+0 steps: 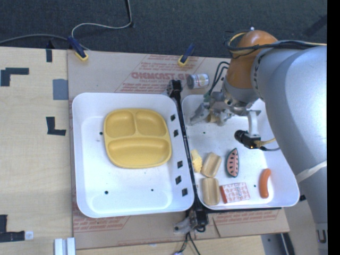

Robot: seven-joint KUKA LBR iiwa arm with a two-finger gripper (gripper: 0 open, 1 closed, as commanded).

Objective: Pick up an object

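1. A dark grey carpeted floor (159, 9) ran along the top, crossed by a thin pale cable (101, 26).
2. A light wooden bench (32, 158) carried black tape marks (52, 126).
3. A brown printed cardboard sheet (149, 76) lay on it, held by two blue-and-yellow clamps (78, 49).

Tabletop (32, 158) is light wood with dark tape marks on the left part. A brown cardboard sheet (143, 76) with red print lies on it, held at its far edge by two yellow-blue clamps (78, 49). Two shallow white bins sit side by side on the cardboard, touching: left bin (87, 185), right bin (284, 193). A small clear jar (199, 81) lies on the cardboard just beyond the right bin's far edge.
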